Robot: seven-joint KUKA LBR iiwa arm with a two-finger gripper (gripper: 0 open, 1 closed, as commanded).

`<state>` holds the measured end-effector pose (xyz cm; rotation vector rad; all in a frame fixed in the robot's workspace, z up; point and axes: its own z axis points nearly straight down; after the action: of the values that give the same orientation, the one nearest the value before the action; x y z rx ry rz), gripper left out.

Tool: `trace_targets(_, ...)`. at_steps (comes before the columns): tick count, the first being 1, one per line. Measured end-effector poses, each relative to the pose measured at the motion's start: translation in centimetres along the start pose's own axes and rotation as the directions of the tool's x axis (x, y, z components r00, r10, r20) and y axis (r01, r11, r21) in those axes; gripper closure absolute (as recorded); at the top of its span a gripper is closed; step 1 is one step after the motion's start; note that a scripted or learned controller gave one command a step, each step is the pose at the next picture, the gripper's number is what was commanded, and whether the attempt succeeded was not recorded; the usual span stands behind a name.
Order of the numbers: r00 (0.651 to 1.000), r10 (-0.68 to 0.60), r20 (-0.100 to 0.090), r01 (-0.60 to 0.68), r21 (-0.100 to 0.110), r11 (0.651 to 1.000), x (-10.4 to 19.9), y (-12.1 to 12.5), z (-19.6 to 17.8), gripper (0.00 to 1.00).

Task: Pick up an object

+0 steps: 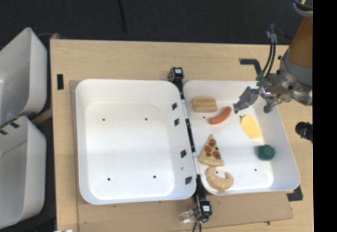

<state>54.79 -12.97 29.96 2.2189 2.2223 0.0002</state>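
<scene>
Camera view from above showed a pale wooden surface [126, 60] carrying two shallow white plastic bins side by side. All the objects lay in the right-hand white bin [281, 173]: a tan bread-roll-shaped toy [204, 104] near its far left corner, a red-orange sausage-shaped toy [219, 115] just beside it, a yellow wedge-shaped block [251, 127] further right, a small dark green round object [265, 152] near the right wall, a pizza-slice toy with red dots [211, 152] by the divider, and a beige croissant-shaped toy [219, 179] at the near edge. The left-hand white bin [126, 139] sat alongside. The grey end effector [260, 100] hung over the right bin's far right part, its fingers spread apart with nothing between them, one fingertip near the sausage and the yellow wedge.
</scene>
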Motion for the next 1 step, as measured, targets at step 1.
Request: trace_targets(1,1.0,-0.005,-0.004,0.005,0.012,1.0,6.57,-4.14,9.44,0.0)
